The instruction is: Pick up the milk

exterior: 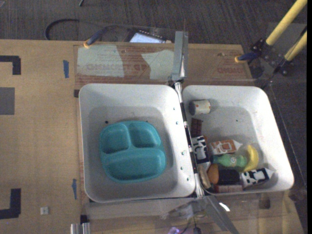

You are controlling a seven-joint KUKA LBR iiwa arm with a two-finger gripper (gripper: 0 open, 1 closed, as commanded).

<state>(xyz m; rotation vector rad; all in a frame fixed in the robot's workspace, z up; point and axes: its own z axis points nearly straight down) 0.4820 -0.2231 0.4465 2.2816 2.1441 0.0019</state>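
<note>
The milk (257, 176) is a small carton with black and white cow patches, lying on its side in the front right corner of the right bin (273, 126). A second black and white patterned pack (199, 148) lies against the divider between the bins. An orange and white carton (225, 146) lies between the two, near the bin's middle.
The right bin also holds a beige cylinder (200, 107) at the back left, a brown bar (196, 126), a green bottle (230, 161), a yellow banana (251, 155), an orange item (213, 171) and a dark box (228, 177). A teal divided plate (132, 150) lies in the left bin (90, 130).
</note>
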